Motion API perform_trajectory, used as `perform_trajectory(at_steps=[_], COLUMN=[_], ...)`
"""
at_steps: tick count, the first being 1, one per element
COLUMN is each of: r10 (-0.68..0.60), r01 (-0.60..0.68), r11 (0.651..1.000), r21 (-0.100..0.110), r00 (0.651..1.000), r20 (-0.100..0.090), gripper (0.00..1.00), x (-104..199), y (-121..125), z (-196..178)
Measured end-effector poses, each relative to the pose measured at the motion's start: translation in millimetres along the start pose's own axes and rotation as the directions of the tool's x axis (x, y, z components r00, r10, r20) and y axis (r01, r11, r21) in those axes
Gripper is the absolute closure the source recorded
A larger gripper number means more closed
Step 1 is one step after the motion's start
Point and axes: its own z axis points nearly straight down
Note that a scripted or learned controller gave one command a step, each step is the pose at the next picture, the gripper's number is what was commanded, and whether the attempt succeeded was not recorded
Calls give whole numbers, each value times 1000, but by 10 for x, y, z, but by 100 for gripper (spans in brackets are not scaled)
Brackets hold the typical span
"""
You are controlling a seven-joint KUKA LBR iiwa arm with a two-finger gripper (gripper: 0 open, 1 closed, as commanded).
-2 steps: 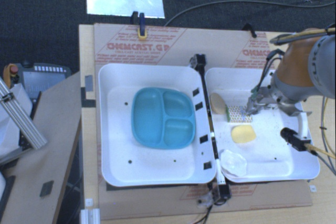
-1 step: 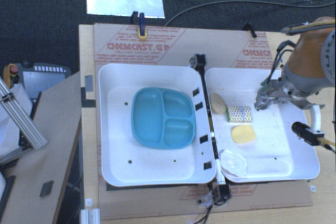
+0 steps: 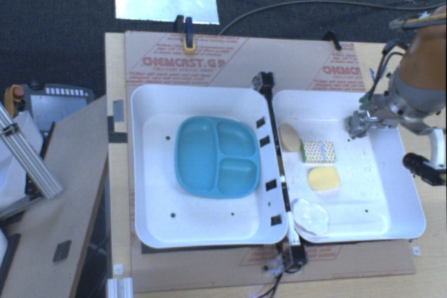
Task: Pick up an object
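The right bin (image 3: 391, 220) holds several small objects along its left side. A beige rounded piece (image 3: 289, 137) lies against the divider. A speckled sponge-like block (image 3: 318, 151) rests just right of it. Below that sits a yellow rounded object (image 3: 323, 179), and a white crumpled item (image 3: 311, 217) lies in the near left corner. My gripper (image 3: 357, 124) hangs over the upper middle of the right bin, right of the speckled block and apart from it. Nothing shows in its grasp.
The left bin (image 3: 150, 220) holds a blue divided plate (image 3: 216, 155). A black-clipped divider (image 3: 274, 150) runs between the bins. The grey arm with its orange band (image 3: 422, 66) enters over the right bin's far right rim. A cable crosses the floor behind the bench.
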Motion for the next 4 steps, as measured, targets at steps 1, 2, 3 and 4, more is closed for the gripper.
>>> perform_trajectory(at_steps=[1, 2, 3, 4], r10=[-1, -5, -6, -6], r01=[1, 5, 6, 6], r11=[1000, 1000, 1000, 1000], r21=[0, 5, 5, 3], r00=[1000, 1000, 1000, 1000], r20=[0, -2, -4, -4], gripper=[100, 100, 100, 100], x=[-3, 593, 1134, 1638], y=[20, 76, 111, 305], z=[-443, -393, -333, -398])
